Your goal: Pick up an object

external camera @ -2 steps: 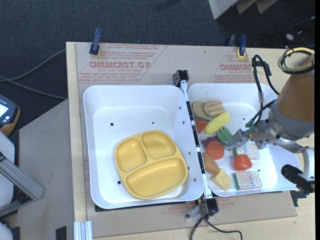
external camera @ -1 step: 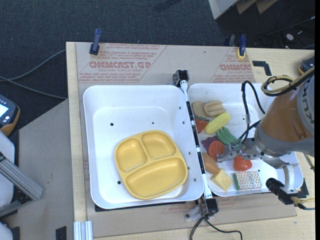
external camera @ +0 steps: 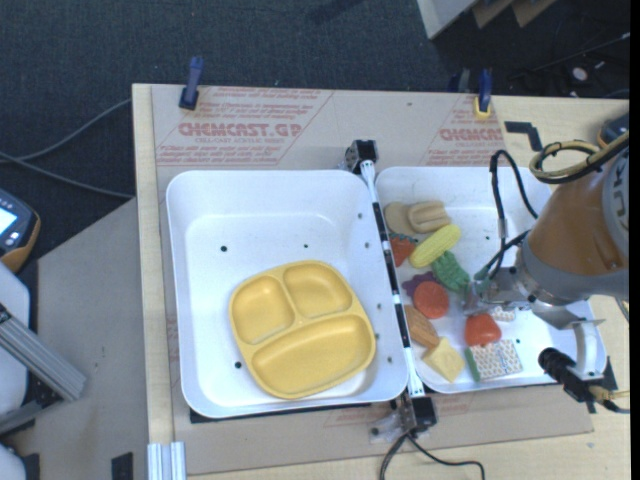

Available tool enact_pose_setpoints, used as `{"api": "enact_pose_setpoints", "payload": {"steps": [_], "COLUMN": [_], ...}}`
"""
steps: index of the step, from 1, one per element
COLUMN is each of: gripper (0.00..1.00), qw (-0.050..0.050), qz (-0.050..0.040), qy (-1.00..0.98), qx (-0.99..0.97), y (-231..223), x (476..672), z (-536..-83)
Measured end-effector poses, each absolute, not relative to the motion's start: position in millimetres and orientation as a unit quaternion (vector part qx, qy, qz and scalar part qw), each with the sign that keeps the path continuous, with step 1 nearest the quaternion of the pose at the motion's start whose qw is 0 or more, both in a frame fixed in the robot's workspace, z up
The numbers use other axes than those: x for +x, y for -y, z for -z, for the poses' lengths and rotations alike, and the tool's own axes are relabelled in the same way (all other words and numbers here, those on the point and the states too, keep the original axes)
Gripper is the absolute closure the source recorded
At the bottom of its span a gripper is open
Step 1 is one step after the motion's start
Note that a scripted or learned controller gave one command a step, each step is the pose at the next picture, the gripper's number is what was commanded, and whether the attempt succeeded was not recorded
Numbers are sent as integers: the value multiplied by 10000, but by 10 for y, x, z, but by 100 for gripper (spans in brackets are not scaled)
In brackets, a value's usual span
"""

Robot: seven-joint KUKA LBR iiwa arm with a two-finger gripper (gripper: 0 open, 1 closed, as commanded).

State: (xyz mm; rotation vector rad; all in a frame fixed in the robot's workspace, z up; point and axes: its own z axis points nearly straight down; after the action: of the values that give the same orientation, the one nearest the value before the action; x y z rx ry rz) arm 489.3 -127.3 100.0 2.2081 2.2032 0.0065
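Observation:
The right bin (external camera: pixel 470 183) holds several toy foods. At its back lies a tan bread piece (external camera: pixel 415 216), with a yellow corn cob (external camera: pixel 435 245) and a green vegetable (external camera: pixel 451 271) in front of it. A red round piece (external camera: pixel 430 298), a red tomato (external camera: pixel 482 329), a yellow cheese wedge (external camera: pixel 446 362) and a speckled square (external camera: pixel 499 358) lie nearer the front. My gripper (external camera: pixel 494 294) hangs low in the bin, just above the tomato and right of the green vegetable. The wrist hides its tip.
The left bin (external camera: pixel 200 208) holds a yellow divided plate (external camera: pixel 303 326). A black clip (external camera: pixel 361 153) sits where the bins meet. The grey and orange arm (external camera: pixel 580 238) covers the right bin's right side, and black cables (external camera: pixel 510 198) loop above it.

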Motion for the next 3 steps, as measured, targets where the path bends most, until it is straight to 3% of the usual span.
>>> {"api": "enact_pose_setpoints", "payload": {"steps": [1,2,3], "gripper": [100,0,0], "qw": [33,0,-35], "qz": [-27,2,20], "qy": [-7082,-7074,-7072], "qx": [7060,7068,7070], "y": [1047,1055,948], "x": [4813,4793,4857], "z": [-1953,-1914,-1136]}}
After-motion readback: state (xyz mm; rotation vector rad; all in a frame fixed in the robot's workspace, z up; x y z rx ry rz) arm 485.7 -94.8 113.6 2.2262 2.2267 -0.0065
